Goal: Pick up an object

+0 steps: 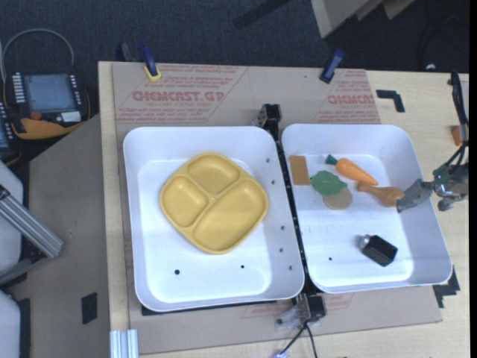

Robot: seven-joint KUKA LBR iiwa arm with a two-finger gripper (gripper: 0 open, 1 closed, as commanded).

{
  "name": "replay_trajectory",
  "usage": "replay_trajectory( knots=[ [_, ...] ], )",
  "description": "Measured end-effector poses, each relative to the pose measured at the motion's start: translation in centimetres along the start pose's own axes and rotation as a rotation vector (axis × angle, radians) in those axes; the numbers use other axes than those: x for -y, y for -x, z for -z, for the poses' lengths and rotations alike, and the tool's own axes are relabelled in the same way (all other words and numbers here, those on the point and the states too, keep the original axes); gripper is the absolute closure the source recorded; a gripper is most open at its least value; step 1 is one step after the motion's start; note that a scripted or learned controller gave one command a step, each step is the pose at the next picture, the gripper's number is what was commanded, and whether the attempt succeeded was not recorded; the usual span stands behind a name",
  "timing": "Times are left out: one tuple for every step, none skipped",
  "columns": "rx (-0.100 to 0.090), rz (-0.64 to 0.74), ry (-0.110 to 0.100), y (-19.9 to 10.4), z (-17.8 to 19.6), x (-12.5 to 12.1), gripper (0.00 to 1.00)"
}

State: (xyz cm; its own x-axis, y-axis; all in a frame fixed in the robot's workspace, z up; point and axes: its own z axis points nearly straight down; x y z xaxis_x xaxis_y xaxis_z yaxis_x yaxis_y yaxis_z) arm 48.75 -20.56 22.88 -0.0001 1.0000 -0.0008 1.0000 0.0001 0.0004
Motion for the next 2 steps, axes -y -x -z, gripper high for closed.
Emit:
replay_trajectory(
  knots=[
    [-0.002, -0.001, -0.002, 0.4, -4.1, -0.1, 0.00],
    [-0.004, -0.001, -0.006, 0.5, -8.4, 0.0, 0.00]
  ],
)
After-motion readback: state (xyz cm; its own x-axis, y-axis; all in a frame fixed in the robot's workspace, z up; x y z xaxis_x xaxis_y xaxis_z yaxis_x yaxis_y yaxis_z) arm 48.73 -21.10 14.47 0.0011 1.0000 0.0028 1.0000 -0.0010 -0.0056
